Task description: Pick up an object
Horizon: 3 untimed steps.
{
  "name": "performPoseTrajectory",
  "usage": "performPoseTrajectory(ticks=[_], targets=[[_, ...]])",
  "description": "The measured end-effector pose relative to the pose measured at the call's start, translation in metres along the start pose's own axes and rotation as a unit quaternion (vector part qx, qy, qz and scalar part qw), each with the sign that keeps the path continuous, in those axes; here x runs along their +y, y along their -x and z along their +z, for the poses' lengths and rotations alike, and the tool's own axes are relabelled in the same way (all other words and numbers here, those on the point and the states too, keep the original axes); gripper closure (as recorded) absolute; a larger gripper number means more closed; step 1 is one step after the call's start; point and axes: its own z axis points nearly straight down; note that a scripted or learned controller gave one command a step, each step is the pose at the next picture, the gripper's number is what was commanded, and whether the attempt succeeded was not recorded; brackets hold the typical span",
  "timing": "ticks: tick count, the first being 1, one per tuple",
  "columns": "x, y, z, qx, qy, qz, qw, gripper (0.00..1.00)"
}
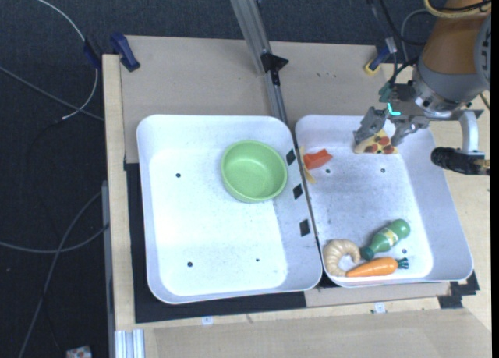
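Observation:
My gripper (380, 136) hangs over the back edge of the right bin (437, 216). A toy pizza slice (375, 145), yellow with red dots, sits between its two fingertips, and the fingers are closed on the slice's sides. An orange-red block (316, 159) lies at the bin's back left. Along the front of the bin lie a tan croissant-shaped toy (341, 253), a green bottle (387, 237) and an orange carrot (373, 267). A green bowl (253, 170) stands in the left bin (179, 224).
A metal pole (253, 21) slants down from the top to the gap between the bins. Blue clamps (123, 51) grip the bench's back edge. Black cables trail over the dark floor at the left.

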Motion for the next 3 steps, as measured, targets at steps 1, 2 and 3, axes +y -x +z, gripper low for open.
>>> performPoseTrajectory(ticks=[1,2,3], targets=[[0.001,0.0,-0.003,0.0,0.003,0.0,1.0,0.0],[0.004,-0.002,0.06,-0.001,0.0,0.0,1.0,0.0],[0.005,0.0,0.109,-0.003,0.003,0.001,1.0,0.0]])
